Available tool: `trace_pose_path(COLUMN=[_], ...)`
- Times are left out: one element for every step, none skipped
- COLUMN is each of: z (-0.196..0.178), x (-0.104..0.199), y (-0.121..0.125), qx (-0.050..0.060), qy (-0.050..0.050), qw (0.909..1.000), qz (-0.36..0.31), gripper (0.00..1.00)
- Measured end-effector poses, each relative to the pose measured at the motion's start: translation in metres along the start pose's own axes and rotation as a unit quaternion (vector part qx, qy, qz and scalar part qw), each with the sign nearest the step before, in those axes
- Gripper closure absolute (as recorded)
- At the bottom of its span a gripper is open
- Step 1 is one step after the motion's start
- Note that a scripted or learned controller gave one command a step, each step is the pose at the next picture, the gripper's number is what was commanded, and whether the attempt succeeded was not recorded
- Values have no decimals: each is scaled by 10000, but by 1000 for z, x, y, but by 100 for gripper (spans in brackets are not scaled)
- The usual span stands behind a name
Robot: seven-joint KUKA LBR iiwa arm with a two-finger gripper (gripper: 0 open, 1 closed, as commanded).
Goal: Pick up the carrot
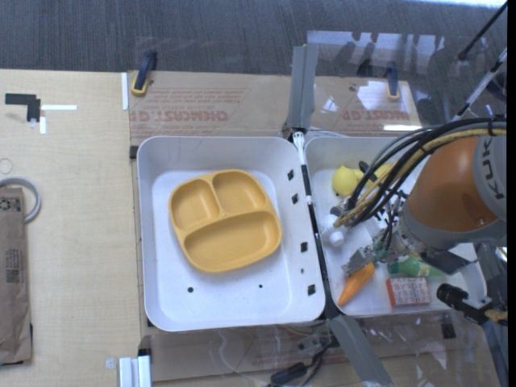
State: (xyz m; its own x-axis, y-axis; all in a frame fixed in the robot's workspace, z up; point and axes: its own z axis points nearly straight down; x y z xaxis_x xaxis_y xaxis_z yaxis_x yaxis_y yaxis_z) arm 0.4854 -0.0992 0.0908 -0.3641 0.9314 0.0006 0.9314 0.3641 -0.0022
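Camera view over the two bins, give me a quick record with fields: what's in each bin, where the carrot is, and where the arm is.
left bin: white shallow bin holding a yellow three-compartment plastic plate
right bin: white shallow bin holding an orange carrot, a yellow rounded fruit-like item, a small red and white packet, a green item partly hidden under the arm
carrot position: near front left corner of right bin, lying tilted
arm: grey and orange arm over the right bin
gripper: near the carrot's upper end, grasp unclear
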Motion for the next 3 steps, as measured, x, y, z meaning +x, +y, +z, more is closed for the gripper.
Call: trace_pose_path(z=[-9, -9, -100], x=[-2, -2, 29], y=[-1, -1, 3], qx=[4, 6, -5], qy=[-3, -2, -7], qw=[10000, 10000, 9955], qz=[29, 24, -952], gripper=[100, 0, 0])
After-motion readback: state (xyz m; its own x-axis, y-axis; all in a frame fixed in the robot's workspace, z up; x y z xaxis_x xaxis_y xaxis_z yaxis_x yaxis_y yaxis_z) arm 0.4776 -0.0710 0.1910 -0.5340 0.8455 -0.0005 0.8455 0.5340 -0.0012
